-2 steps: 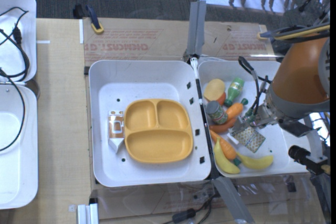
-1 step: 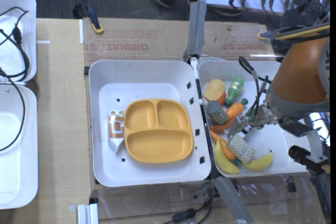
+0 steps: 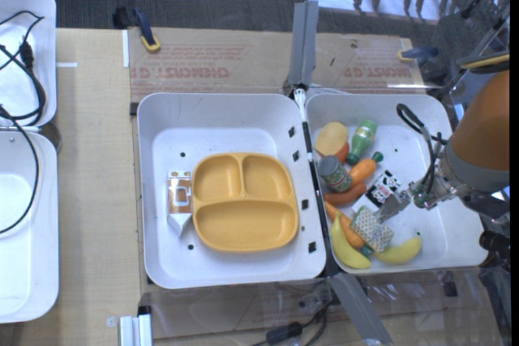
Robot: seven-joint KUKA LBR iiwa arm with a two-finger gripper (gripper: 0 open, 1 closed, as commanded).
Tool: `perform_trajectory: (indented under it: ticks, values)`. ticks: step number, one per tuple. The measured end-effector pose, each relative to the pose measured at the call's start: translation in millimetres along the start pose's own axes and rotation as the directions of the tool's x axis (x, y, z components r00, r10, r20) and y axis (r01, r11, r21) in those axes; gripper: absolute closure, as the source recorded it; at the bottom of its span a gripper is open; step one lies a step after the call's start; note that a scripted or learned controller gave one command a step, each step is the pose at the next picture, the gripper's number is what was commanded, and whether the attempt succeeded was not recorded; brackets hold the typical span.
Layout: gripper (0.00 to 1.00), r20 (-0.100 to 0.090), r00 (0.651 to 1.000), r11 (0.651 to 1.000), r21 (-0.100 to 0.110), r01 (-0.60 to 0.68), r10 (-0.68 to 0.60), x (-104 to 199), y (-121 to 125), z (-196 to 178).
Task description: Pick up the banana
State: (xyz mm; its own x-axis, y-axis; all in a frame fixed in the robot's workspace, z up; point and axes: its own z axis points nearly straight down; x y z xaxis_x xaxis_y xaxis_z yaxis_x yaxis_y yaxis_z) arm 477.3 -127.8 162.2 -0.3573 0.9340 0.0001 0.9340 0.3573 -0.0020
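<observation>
Yellow banana [image 3: 401, 252] is being left ungrasped in right bin [image 3: 438, 105] | gripper [image 3: 395, 207] is being held nearby, jaw state indeterminable | pickup is being awaited.

Bright, even overhead light; soft shadows inside the white bins [image 3: 154, 198], mild glare left of them, slightly soft focus throughout.

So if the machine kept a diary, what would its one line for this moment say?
task: pick banana | gripper: over right bin, above banana | grasp: none seen | left bin: yellow tray
</observation>
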Motion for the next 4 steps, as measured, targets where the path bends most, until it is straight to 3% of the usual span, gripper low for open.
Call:
perform_trajectory:
  ticks: [1, 2, 3, 4]
  values:
    - [0.00, 0.000, 0.989, 0.989, 0.000, 0.146, -0.146, -61.0, -23.4, 23.2]
    - [0.00, 0.000, 0.937, 0.937, -0.002, 0.350, -0.350, -52.5, -19.7, 71.0]
    - [0.00, 0.002, 0.922, 0.922, -0.002, 0.388, -0.388, -65.7, -24.3, 70.2]
    - [0.00, 0.002, 0.765, 0.765, -0.002, 0.644, -0.644, -46.1, -10.3, 70.8]
